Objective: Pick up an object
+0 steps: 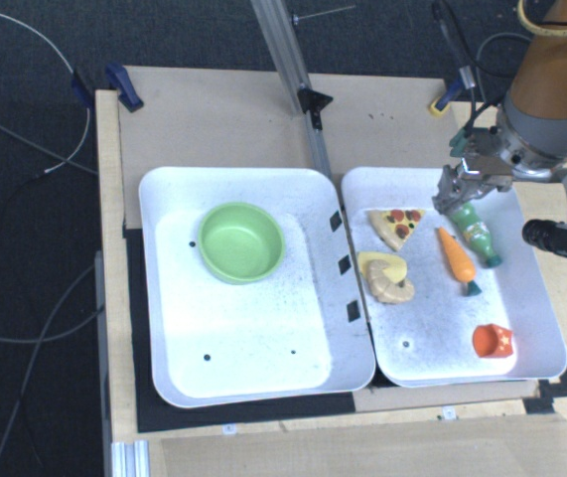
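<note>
Green bottle [478, 235] lies in right bin [536, 306], long axis running upper-left to lower-right; gripper [459, 192] at its upper end, finger state indeterminable

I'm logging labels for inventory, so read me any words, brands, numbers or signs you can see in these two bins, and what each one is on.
No text can be read here.
Green bottle: it lies beside the tool and may carry a label, but that is too small and blurred to read.
Pizza slice, carrot, orange cup, green bowl: no lettering visible.
</note>
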Controlling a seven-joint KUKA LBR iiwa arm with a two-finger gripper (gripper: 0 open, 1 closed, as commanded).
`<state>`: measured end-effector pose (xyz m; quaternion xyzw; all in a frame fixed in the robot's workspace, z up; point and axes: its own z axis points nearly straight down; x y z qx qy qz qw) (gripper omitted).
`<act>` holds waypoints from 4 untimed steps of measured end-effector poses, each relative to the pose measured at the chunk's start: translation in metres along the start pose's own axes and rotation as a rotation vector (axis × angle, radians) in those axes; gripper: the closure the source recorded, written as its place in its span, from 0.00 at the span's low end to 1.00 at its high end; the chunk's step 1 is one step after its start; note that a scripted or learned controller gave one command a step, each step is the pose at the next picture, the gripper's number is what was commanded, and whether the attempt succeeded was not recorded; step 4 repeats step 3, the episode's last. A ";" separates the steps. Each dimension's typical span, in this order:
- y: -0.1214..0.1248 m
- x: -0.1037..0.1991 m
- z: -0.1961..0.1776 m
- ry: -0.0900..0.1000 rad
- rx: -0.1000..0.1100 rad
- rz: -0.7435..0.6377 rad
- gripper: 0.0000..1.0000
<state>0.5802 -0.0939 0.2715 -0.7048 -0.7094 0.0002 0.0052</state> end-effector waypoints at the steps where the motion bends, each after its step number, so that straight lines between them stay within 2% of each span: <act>1: 0.003 0.048 0.013 -0.001 0.003 0.000 1.00; 2: 0.003 0.098 0.008 -0.002 -0.001 0.000 1.00; 3: -0.004 0.160 0.008 -0.001 0.003 -0.001 1.00; 4: -0.004 0.160 0.008 -0.001 0.003 -0.001 1.00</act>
